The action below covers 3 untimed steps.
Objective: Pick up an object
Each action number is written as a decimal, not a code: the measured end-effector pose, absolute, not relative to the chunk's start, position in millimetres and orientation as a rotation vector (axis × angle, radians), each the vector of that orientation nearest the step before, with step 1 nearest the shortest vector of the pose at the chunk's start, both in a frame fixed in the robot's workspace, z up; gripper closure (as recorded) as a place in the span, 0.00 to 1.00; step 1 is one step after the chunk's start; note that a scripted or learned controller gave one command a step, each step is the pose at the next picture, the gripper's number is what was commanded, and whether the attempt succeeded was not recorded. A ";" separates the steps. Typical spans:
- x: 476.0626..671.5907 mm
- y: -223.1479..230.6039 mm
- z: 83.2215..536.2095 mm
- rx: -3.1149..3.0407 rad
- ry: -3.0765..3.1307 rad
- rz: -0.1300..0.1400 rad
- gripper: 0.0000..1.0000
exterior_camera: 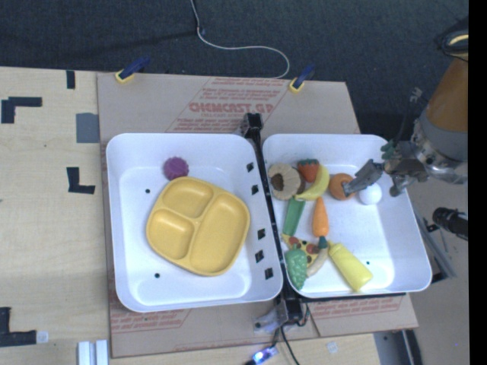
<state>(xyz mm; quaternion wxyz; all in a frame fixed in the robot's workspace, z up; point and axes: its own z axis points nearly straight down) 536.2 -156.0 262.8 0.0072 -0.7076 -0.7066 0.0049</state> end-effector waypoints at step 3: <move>533.3 -153.3 150.3 -2.210 -2.214 0.013 0.00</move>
